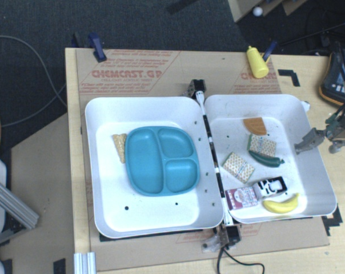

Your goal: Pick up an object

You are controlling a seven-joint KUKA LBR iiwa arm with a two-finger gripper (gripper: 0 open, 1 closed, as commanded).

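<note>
We see the gripper [316, 141] at the right edge of the right bin [312, 173], its grey fingers reaching in over the bin's right rim. We cannot tell how wide it stands, and nothing shows between its tips. It hangs apart from every object, over bare white floor on the bin's right side.

Nearest to it, toward the left, lies a patterned sponge-like block [262, 146] resting on a dark green pepper [268, 158], the two touching. Just above them sits a brown, rounded piece [255, 125]. Farther left, near the divider, a checkered pouch [239, 166] lies tilted. Along the bin's near wall we find a yellow banana [281, 203], with a small black-and-white item [271, 185] just above it and a maroon carton [242, 198] beside it on the left.

In the left bin [104, 210] a blue divided plate [161, 159] takes up the middle, and a tan waffle-like wedge [120, 145] pokes out at its left edge, touching it.

Both bins sit side by side on the tabletop [161, 73], which is covered in brown printed paper. A yellow bottle-shaped thing [256, 62] lies on the tabletop beyond the right bin, and a blue clamp [96, 47] grips the far left corner.
</note>
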